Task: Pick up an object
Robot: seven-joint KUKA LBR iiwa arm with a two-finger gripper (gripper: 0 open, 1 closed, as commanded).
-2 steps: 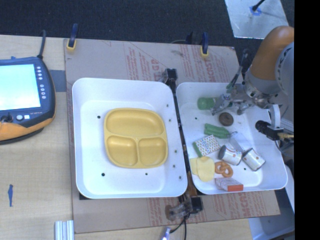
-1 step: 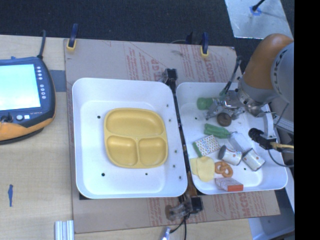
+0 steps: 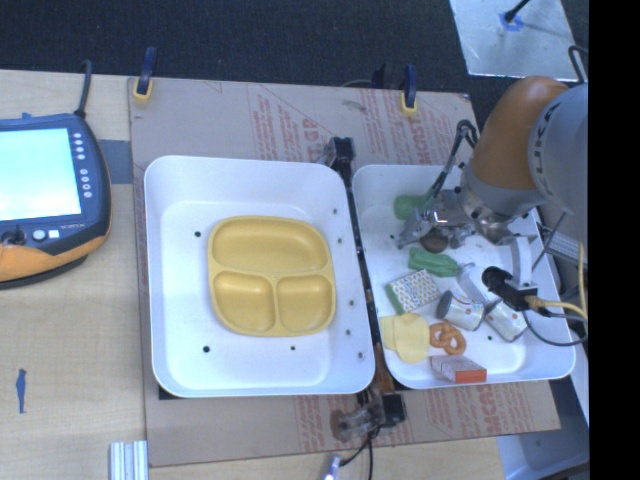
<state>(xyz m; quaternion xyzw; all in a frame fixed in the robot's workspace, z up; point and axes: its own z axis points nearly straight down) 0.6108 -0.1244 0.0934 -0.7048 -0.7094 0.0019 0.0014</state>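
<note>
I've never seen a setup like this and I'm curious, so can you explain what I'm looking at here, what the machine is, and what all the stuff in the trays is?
This is one picture from a camera fixed above a workbench, looking down at a slant. The grey and orange shape at the right is a robot arm reaching in. Its gripper is low over the right bin, among the clutter; I cannot tell whether it holds anything. That bin contains small items: green pieces, a checkered packet, a yellow block, a pretzel and an orange box. The left bin holds a yellow divided plate. At far left lies the arm's handheld control tablet.
</note>
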